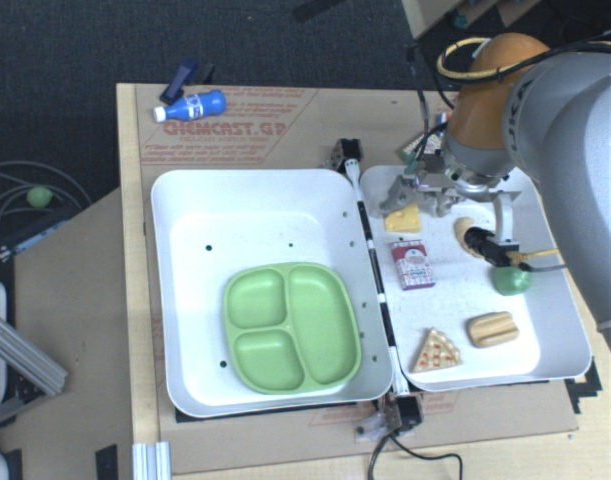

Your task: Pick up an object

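My gripper (422, 194) hangs low over the far left corner of the right bin (555, 353). A yellow cheese wedge (403, 219) lies just below it, touching or nearly touching. In the same bin lie a red and white carton (412, 265), a pizza slice (437, 351), a bread roll (491, 328) and a green round thing (510, 280). I cannot see anything held in the gripper.
The left bin (185, 218) holds a green divided plate (289, 326). A blue and white bottle (190, 106) lies on the bench behind the bins. The grey arm (575, 148) covers the right bin's far right side.
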Controlling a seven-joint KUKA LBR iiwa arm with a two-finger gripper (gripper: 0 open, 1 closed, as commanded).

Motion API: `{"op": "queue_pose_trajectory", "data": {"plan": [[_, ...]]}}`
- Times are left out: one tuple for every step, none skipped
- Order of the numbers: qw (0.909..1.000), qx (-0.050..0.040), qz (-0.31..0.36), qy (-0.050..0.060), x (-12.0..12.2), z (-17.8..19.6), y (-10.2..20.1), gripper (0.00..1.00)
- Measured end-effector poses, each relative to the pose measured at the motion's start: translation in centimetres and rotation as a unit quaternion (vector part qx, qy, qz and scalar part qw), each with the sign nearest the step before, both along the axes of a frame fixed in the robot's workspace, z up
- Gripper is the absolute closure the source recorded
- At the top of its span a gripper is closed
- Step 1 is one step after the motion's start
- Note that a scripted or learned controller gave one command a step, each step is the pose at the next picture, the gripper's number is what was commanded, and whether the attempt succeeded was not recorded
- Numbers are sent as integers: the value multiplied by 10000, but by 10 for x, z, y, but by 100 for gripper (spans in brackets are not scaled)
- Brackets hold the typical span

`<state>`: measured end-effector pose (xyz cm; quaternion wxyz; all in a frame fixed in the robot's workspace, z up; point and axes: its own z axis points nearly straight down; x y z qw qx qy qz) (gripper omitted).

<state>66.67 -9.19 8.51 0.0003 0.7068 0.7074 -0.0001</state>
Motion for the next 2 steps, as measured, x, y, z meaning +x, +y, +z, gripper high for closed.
{"op": "queue_pose_trajectory", "data": {"plan": [[10000,0,-5,-1,0,0,-1,0],[10000,-1,-4,0,0,0,-1,0]]}}
